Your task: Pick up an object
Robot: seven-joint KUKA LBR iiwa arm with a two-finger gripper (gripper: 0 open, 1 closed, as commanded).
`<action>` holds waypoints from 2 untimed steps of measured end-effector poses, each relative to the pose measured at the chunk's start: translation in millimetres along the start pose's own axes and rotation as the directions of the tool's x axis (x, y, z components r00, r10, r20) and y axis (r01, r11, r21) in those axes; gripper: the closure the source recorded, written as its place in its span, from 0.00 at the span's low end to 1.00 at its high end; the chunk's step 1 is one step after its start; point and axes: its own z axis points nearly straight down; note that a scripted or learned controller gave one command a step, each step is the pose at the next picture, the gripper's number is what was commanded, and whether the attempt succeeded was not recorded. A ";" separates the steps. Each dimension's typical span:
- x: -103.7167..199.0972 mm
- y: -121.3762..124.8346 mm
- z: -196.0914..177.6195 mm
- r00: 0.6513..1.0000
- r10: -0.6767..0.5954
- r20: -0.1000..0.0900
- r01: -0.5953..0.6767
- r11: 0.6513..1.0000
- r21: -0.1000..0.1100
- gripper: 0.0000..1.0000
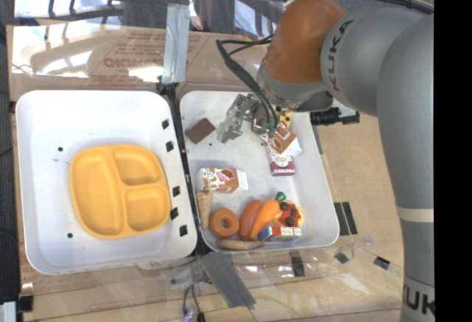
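My gripper (pixel 234 121) hangs over the upper part of the right bin (pixel 318 188), pointing down and to the left. Just left of it a flat brown square (pixel 200 130) lies on the bin floor. Right of the gripper lies a small patterned carton (pixel 279 139), with a red and white carton (pixel 282 165) below it. Further down sit a snack packet (pixel 221 180), a doughnut (pixel 223 223), an orange sausage-shaped piece (pixel 250 218) and a colourful fruit box (pixel 289 220). I see nothing held in the gripper.
The left bin (pixel 37 129) holds a yellow divided plate (pixel 119 189). A black divider with clips (pixel 179 166) runs between the bins. The arm's orange band (pixel 302 40) and grey body (pixel 391 77) cover the upper right. A beige cone (pixel 203 208) lies by the right bin's left wall.
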 end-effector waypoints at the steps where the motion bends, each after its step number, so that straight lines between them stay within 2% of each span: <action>1: 38.2 -63.1 12.0 0.982 -0.189 0.002 0.189 0.982 0.003 1.00; 2: 38.2 -62.2 11.8 0.982 -0.190 0.002 0.190 0.982 0.002 0.00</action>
